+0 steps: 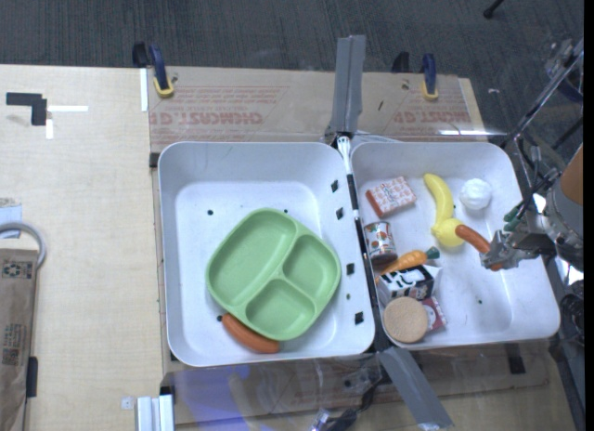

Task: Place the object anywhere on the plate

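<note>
Camera view shows the gripper (501, 254) low over the right bin (483, 313), near its right wall, fingers closed on the end of a small red-orange sausage (472, 238) that lies just beside the banana (442, 208). The green divided plate (272, 274) rests in the left bin (186, 234), toward its near edge, with another sausage (249, 334) tucked under the plate's near rim.

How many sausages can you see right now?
2: one sausage in the left bin beside the green plate's near edge, one sausage in the right bin by the banana.
</note>
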You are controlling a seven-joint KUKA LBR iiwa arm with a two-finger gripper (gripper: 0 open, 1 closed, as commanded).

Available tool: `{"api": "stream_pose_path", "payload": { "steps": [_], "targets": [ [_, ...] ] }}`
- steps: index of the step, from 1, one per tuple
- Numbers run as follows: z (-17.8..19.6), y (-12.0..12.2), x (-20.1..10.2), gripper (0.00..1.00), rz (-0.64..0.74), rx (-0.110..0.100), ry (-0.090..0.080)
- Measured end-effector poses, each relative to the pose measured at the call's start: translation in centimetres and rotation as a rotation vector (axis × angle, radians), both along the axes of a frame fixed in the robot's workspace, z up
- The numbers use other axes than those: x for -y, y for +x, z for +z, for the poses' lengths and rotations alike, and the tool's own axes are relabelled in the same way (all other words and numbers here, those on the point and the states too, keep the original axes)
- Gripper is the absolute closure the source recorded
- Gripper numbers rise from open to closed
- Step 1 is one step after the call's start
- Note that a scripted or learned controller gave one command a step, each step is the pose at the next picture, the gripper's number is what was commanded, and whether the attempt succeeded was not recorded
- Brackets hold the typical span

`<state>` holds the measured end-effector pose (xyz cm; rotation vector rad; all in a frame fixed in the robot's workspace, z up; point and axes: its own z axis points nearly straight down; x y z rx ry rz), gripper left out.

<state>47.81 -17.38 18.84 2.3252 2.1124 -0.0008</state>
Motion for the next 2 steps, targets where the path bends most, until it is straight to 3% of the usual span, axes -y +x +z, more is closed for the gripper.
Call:
{"api": "stream_pose_path", "payload": {
  "steps": [1, 2],
  "targets": [
    [0.2, 0.0, -10.5, 1.00, -0.070, -0.002, -0.001],
    [0.2, 3.5, -17.2, 1.00, -0.059, -0.004, -0.001]
  ]
}}
